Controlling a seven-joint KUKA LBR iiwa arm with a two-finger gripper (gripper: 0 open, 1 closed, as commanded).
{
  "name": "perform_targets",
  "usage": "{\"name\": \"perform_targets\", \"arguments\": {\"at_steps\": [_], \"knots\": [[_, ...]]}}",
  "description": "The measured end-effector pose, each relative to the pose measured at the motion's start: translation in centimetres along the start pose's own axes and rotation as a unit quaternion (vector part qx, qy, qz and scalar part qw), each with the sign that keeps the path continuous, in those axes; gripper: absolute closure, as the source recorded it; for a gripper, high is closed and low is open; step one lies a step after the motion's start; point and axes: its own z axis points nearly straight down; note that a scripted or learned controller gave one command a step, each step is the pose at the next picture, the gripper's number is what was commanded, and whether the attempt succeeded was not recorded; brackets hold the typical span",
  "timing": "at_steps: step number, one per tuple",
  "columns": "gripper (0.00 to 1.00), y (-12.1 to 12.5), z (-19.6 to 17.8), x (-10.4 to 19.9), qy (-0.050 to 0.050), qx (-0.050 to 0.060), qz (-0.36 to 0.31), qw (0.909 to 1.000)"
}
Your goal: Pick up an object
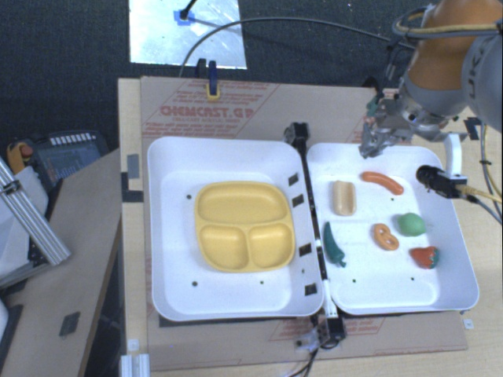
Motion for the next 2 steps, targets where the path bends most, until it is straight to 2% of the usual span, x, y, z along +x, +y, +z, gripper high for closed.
{"name": "perform_targets", "arguments": {"at_steps": [1, 2], "knots": [[1.00, -0.4, 1.1, 5.2, 0.000, 0.000, 0.000, 1.0000], [1.00, -1.3, 0.1, 10.5, 0.000, -0.001, -0.001, 1.0000]]}}
